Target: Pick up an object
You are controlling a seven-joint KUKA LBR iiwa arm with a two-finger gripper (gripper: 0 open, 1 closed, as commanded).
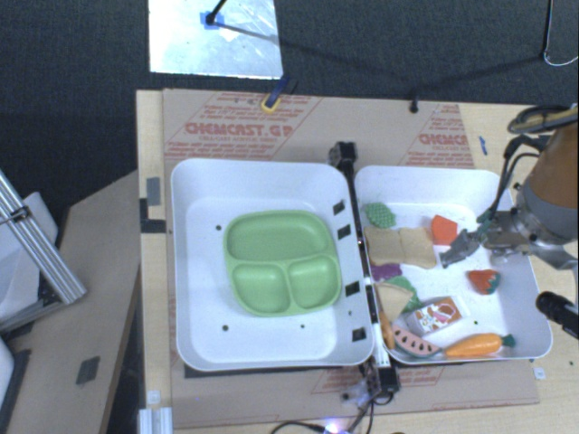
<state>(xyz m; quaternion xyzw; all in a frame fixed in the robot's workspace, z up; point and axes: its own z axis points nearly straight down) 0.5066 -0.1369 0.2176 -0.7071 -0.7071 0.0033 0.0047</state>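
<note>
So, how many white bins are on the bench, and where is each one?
2. The left bin holds a green divided plate. The right bin holds the toy food, with the gripper above it. No other bin seems hidden.

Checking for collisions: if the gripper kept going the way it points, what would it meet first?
The gripper points toward the view's left, so probably the tan bread slice just ahead; its height above the bin is unclear.
</note>
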